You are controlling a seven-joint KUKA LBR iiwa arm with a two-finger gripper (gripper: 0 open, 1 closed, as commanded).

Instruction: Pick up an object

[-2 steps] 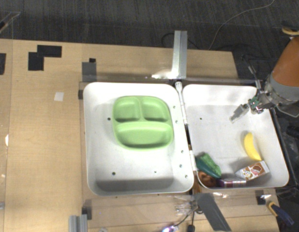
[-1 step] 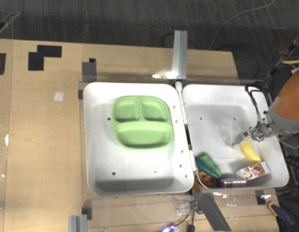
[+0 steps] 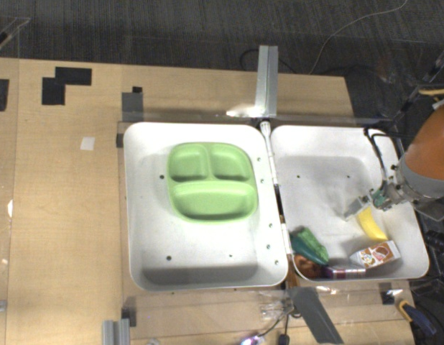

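Yellow banana (image 3: 371, 223) in right bin

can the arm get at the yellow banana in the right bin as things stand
Probably yes. The hand hangs just above the banana in the right bin, and nothing lies over it; the small carton and the green item sit apart from it.

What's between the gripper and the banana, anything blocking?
Nothing visible. The gripper sits right at the upper end of the banana in the right bin. The carton and green item lie nearer the bin's front edge, off that path.
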